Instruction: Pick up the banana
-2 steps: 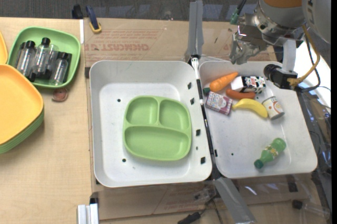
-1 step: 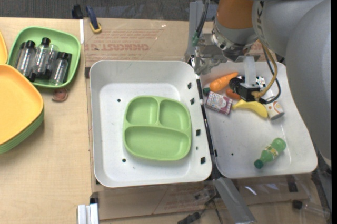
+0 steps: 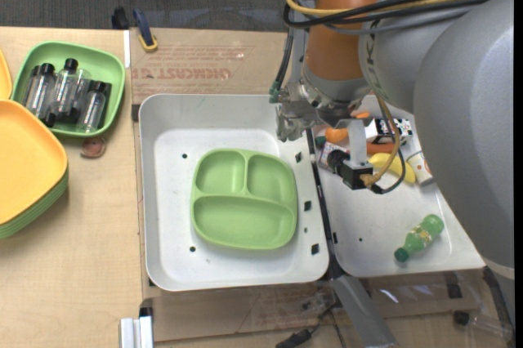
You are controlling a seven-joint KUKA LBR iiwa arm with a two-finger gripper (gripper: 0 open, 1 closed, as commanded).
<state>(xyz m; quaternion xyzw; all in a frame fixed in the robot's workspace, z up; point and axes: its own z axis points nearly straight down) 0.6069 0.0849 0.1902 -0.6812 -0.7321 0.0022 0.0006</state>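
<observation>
gripper (image 3: 292, 124): sitting just off the top-right corner of the green divided plate (image 3: 245, 199), roughly over the seam between the two bins
jaws: honestly can't tell from up here if they're open or shut, and I can't make out anything held
banana (image 3: 392, 167): well right of the plate, in the other bin (image 3: 368, 252), mostly tucked under the wrist
neighbours: an orange thing (image 3: 337, 134) lies between plate and banana; a green bottle (image 3: 421, 237) sits further right of the plate, level with its bottom edge
worry: I reckon the gripper's short of the banana, so dropping here would clip the bin walls or nab the orange thing
other worry: banana's half hidden, so a blind pinch could slip
</observation>
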